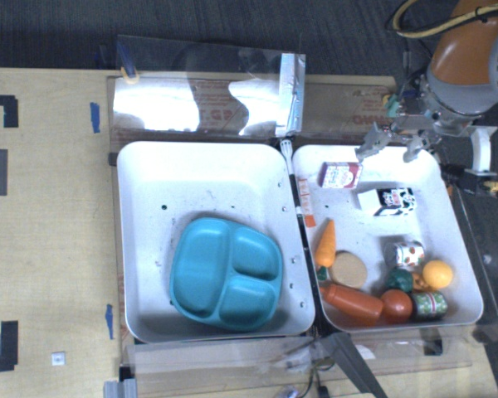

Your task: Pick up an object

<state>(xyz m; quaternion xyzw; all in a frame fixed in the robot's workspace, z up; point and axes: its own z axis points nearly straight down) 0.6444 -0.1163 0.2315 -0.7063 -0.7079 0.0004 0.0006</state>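
My gripper (393, 144) hangs over the far rim of the right bin (465, 247), its two fingers spread apart with nothing between them. Just below it lie a small red-and-white carton (339, 175) and a black-and-white carton (392, 201). Nearer the front of that bin sit an orange carrot (324, 244), a round tan cookie (349, 269), a red sausage (349, 303), a red tomato (397, 305), a small can (408, 254), a yellow-orange fruit (437, 274) and a green-labelled can (429, 305).
The left bin (149, 172) holds a blue divided plate (227, 274). A clear plastic sheet (207, 98) stands behind the bins. Wooden bench top lies to the left.
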